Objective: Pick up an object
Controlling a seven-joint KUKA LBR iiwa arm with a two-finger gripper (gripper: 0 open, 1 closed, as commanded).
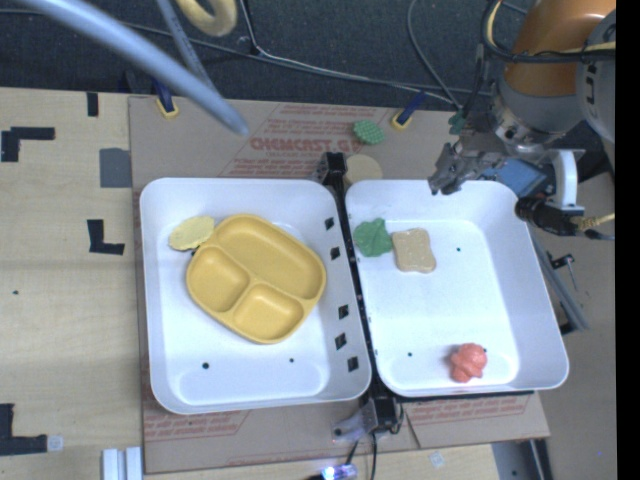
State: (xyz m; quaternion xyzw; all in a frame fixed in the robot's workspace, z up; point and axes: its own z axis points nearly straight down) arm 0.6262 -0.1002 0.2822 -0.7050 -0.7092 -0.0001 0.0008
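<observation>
Gripper [447, 176] hovers over the right bin's [505, 298] far edge; I can't tell its state.
Tan piece [412, 250] touches green piece [372, 237].

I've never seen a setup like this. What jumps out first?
Probably the big yellow divided tray lying in the left bin. Next, the grey arm's orange band at top right, its gripper above the right bin's far rim, and a pink-red toy near that bin's front.
</observation>
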